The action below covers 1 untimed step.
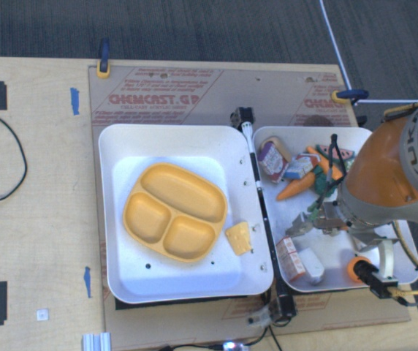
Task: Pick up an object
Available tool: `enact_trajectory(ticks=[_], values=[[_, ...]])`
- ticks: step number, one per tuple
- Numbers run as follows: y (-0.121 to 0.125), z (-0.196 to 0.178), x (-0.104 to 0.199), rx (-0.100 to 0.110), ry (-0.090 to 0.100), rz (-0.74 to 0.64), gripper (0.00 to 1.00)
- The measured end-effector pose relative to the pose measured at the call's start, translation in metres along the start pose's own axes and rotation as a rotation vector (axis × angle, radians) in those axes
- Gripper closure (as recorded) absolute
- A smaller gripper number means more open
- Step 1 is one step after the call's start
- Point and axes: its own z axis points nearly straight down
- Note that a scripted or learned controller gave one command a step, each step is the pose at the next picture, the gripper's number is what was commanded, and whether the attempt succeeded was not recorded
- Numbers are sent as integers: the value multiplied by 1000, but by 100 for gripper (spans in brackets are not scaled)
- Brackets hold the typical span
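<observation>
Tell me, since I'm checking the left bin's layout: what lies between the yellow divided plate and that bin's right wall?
In the camera view, a small yellow cheese wedge lies on the bin floor between the yellow divided plate and the left bin's right wall, near the plate's lower right.

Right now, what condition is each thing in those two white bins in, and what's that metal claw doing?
Yellow divided plate: flat in the left bin, its three compartments bare.
Cheese wedge: lying beside the plate's right edge.
Toy carrot: lying in the right bin.
Purple packet: lying near the right bin's top left corner.
White cylinder: on its side.
Gripper: low over the right bin, nothing visibly held.
</observation>
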Motion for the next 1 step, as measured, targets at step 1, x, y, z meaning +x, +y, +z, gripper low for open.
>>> enact_trajectory(ticks=[1], values=[[-11, 11, 0, 4, 3, -1, 0]])
